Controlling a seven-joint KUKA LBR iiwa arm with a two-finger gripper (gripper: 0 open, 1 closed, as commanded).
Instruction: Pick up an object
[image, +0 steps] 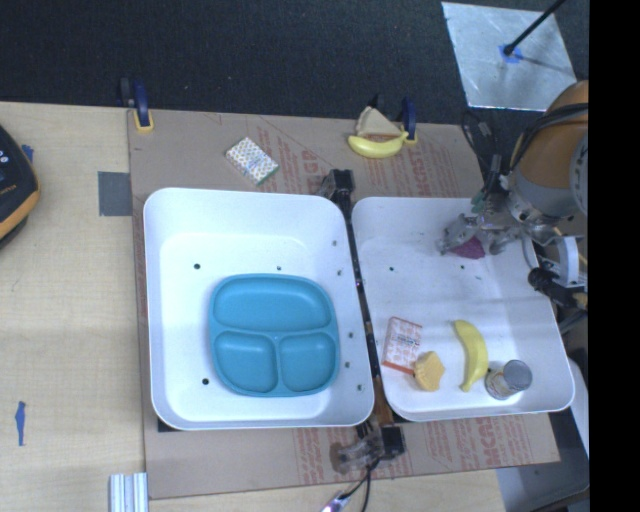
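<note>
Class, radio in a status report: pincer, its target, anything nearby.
Pincer low in right bin, over purple object. Grip unconfirmed. Banana, can lie apart, near front.

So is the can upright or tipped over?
Upright, it seems: the can shows its round top to the overhead camera, beside the banana in the right bin.
</note>
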